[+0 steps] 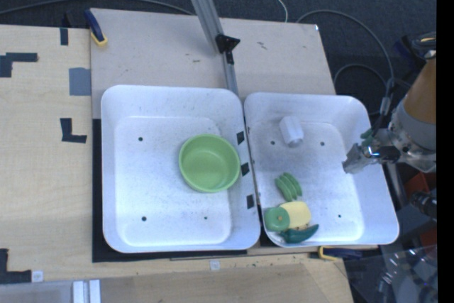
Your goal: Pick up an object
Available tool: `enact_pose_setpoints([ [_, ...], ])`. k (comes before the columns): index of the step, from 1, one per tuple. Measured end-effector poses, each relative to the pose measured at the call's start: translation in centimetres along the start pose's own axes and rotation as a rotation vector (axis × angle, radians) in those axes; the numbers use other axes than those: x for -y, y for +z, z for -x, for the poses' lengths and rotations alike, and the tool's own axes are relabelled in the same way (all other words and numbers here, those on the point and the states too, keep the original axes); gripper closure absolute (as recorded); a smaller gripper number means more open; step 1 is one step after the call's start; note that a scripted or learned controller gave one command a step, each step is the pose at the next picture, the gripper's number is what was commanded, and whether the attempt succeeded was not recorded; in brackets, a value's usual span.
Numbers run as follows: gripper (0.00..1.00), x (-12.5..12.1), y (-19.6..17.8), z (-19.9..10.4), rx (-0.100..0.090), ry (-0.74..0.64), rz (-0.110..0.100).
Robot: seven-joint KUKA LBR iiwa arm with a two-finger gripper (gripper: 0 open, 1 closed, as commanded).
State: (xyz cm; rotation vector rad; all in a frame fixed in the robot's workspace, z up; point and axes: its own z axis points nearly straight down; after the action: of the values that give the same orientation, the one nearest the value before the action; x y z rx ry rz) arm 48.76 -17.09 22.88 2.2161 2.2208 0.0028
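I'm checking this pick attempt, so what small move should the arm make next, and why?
Probably shift the gripper left, further over the right bin. It sits at that bin's right rim with nothing visibly in it, while the white cup and green ridged piece lie further left.

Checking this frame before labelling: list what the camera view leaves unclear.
- Gripper, camera view: small and blurred at the right bin's edge; finger state unreadable.
- Arm: cut off by the right edge.
- Yellow and green toys: piled together in the bin's near corner; shapes unclear.
- Pale small object: too washed out to identify.
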Motion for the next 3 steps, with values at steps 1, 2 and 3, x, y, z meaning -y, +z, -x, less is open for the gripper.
enact_pose_setpoints([
  [1,1.00,-1.5,1.1,-5.3,-0.004,-0.004,-0.007],
  [2,1.00,-3.3,-0.1,-10.3,-0.004,-0.005,-0.005],
  [3,1.00,-4.9,0.8,-14.7,-0.003,-0.004,-0.007],
])
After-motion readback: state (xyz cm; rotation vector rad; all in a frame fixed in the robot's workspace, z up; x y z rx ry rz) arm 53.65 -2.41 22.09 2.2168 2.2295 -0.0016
